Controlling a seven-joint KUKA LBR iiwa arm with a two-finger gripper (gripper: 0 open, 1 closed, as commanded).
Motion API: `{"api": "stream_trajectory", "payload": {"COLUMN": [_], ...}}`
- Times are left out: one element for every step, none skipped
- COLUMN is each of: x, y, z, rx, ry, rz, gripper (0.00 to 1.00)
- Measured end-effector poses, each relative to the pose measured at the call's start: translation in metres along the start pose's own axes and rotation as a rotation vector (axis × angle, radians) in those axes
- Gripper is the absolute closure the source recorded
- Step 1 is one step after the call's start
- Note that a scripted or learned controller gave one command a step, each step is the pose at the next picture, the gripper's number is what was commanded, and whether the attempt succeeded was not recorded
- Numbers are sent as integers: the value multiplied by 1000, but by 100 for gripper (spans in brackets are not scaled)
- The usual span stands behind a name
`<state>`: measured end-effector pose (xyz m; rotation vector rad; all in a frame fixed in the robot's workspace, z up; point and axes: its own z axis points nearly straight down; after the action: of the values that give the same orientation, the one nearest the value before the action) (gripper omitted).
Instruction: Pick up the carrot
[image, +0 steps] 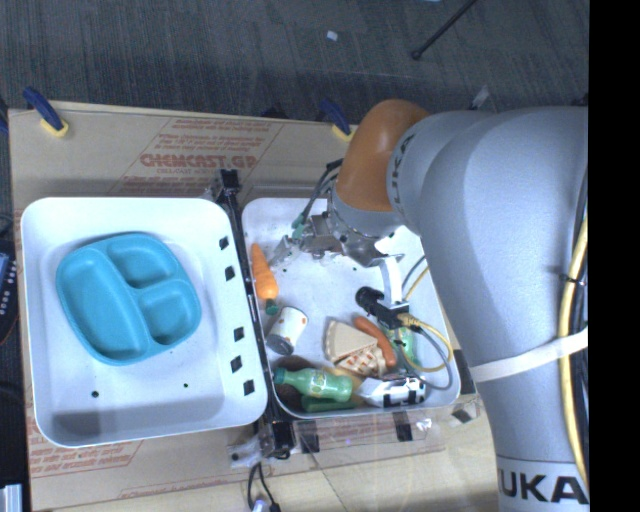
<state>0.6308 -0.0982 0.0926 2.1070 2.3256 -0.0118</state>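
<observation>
While you scan upward from the green bottle (318, 386) and pizza slice (360, 348) at the near end of the right bin (440, 352), you meet the carrot (263, 273) against the bin's left wall, its long axis running near-to-far. Your gripper (310, 237) hangs just beyond and to the right of it; I cannot tell its state.

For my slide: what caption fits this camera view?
Arm over right bin, carrot lying by its left wall, blue plate in left bin.
</observation>
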Motion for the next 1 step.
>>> {"api": "stream_trajectory", "payload": {"x": [2], "y": [-23], "z": [1], "rx": [9], "ry": [7], "rz": [156], "gripper": [0]}}
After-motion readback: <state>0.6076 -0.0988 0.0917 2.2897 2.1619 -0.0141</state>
